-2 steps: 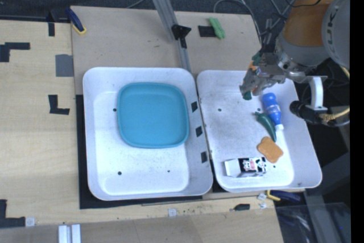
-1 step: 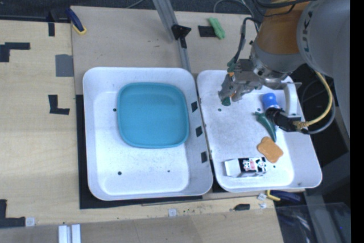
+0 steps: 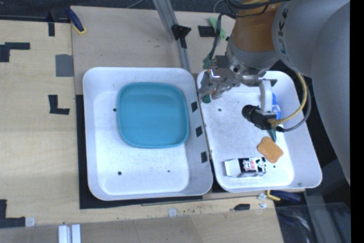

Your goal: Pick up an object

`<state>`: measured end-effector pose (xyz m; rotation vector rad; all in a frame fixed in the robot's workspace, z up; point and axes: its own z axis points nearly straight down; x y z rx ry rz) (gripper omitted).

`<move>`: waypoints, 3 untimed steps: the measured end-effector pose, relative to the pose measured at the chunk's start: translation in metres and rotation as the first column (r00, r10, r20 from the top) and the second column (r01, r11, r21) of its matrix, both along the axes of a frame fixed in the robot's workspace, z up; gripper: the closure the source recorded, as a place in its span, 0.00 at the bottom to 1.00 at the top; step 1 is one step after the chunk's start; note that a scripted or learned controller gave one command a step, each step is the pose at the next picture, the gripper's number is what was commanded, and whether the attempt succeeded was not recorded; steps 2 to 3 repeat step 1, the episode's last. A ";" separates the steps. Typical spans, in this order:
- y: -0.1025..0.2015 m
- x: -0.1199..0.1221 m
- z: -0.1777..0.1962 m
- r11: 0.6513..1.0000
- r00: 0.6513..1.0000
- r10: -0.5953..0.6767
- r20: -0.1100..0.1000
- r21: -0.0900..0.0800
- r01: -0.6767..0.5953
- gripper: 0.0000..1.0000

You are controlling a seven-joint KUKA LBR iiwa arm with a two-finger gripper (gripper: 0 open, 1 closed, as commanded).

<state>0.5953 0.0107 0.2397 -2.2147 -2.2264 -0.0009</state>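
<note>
- Gripper [image 3: 209, 88]: poised over the far left corner of the right bin [image 3: 230, 128], just inside the wall that bin shares with its neighbour. How wide it stands, and whether it carries anything, cannot be told; the tip reads as a cluster of metal seen from above.
- Tan bread-like piece [image 3: 269, 150]: flat on the right bin's floor, toward its near right corner, well apart from the gripper.
- Small carton [image 3: 245, 166]: black-and-white print, lying on its side close to the right bin's near wall, just beside the tan bread-like piece. Long axis runs along that wall.
- Governing relation: both candidates lie diagonally across the right bin from the gripper, toward the near right corner, with bare floor between.
- Judgement: neither is within reach of a straight descent. The next move calls for travel across the bin, then a close across the carton's short side.
- Teal plate [image 3: 152, 114]: in the left bin [image 3: 102, 122], beyond the right bin's shared wall.
</note>
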 end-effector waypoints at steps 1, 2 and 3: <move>0.045 -0.007 0.003 1.000 1.000 -0.001 0.000 0.000 0.001 1.00; 0.045 -0.007 0.003 1.000 1.000 -0.001 0.000 0.000 0.001 1.00; 0.045 -0.007 0.003 1.000 1.000 -0.001 0.000 0.000 0.001 1.00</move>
